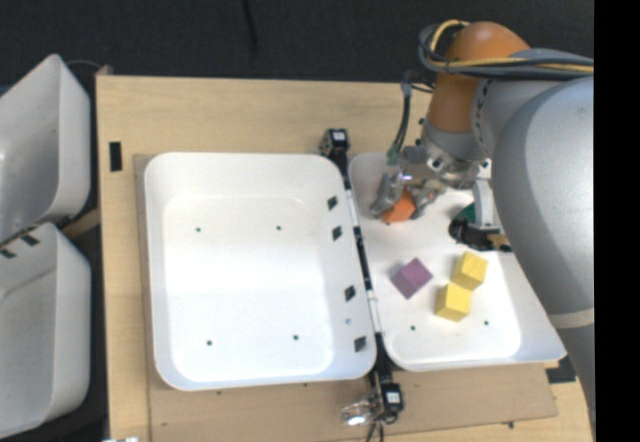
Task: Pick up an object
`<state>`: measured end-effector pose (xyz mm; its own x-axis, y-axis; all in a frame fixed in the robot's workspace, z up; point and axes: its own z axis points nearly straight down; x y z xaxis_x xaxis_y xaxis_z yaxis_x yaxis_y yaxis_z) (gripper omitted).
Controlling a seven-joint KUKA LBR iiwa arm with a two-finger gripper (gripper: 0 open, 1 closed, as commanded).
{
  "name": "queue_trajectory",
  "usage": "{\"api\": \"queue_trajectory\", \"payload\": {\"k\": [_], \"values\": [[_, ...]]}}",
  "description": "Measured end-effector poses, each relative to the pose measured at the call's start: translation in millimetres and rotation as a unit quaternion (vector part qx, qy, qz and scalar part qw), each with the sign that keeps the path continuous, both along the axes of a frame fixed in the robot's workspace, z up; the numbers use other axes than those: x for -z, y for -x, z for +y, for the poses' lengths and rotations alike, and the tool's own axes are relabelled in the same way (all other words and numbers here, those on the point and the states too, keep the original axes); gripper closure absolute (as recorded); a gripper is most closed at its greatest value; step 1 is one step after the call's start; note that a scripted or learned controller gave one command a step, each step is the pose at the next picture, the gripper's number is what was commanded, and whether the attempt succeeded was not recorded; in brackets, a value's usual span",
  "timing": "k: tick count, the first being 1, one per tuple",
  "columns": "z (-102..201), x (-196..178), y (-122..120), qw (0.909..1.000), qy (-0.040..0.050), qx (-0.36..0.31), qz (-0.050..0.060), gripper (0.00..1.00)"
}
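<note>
My gripper (398,202) hangs over the far left part of the right bin (500,340). An orange object (399,212) sits right at its fingertips, between the two fingers, and the fingers look closed against it. Whether the orange object rests on the bin floor or is lifted I cannot tell. A purple cube (411,277) lies near the bin's middle. Two yellow blocks (469,269) (453,302) lie to the right of the purple cube. A dark green object (466,230) sits partly under the arm.
The left bin (160,230) stands beside the right one, with a black-clipped divider (358,260) between them. The grey arm (545,180) covers the right bin's far right side. White shapes (40,230) lie off the bench at the left.
</note>
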<state>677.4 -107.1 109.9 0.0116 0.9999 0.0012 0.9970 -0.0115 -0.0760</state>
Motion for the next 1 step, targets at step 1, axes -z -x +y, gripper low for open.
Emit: {"api": "queue_trajectory", "payload": {"k": [1], "values": [[7.1,-18.1,-7.5,0.9998,0.0007,-0.001,-0.018,1.00]]}}
